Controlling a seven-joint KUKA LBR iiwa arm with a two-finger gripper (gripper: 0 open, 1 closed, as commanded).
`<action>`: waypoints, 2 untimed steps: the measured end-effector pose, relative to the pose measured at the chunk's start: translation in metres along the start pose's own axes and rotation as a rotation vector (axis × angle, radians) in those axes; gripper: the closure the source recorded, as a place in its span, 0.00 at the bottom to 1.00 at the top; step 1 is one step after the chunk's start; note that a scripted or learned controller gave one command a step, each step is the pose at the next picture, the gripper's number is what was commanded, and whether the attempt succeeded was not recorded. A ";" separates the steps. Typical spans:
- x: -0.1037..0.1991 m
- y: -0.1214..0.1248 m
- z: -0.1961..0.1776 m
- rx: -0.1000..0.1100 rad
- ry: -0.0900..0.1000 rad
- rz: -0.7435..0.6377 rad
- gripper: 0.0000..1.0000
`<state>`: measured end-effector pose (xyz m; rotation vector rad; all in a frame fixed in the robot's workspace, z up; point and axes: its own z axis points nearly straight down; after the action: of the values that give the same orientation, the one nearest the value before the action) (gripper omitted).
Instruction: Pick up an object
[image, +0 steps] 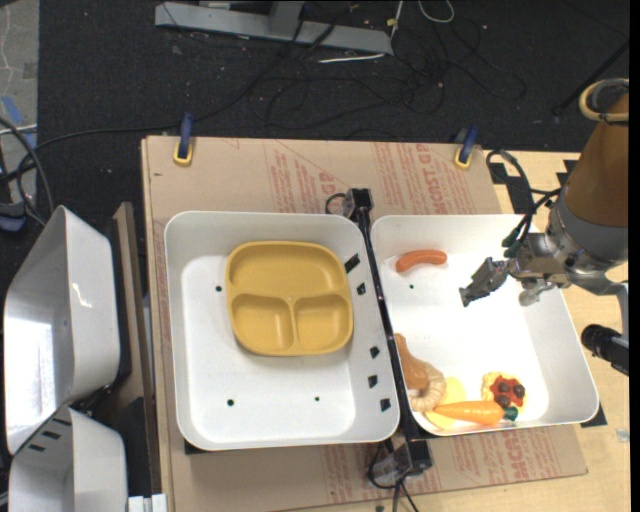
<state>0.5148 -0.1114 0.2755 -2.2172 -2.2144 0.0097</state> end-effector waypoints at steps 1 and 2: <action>0.000 0.002 -0.005 -0.010 -0.001 -0.002 0.00; 0.008 0.001 0.041 -0.005 0.000 -0.001 0.00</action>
<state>0.5159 -0.1034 0.2341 -2.2189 -2.2179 0.0046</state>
